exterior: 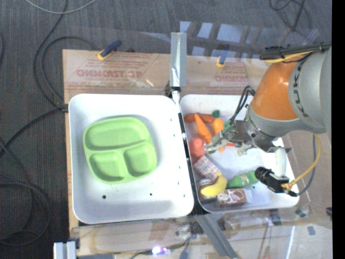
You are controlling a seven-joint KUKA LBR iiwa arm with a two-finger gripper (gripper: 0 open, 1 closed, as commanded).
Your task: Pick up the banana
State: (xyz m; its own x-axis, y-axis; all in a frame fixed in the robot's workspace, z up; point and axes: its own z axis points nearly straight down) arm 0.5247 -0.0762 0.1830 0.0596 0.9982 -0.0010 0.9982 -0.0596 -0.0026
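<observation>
banana (pixel 214 187): yellow, lying in the right bin (pixel 280 201) near its front edge, between a red-and-white packet (pixel 206 167) behind it and a small printed carton (pixel 233 198) in front; a green item (pixel 241 180) sits just beside its right end.
tool (pixel 220 142): over the right bin's middle, above the carrots (pixel 204 125) and a pinkish-red piece (pixel 197 144), well apart from the banana; nothing seen held; whether it stands apart or together cannot be told.
arm (pixel 285 99): grey with orange band, reaching in from the right.
left bin (pixel 81 198): white, holds a green divided tray (pixel 120 148) with three compartments.
bench (pixel 81 69): carries both bins side by side.
</observation>
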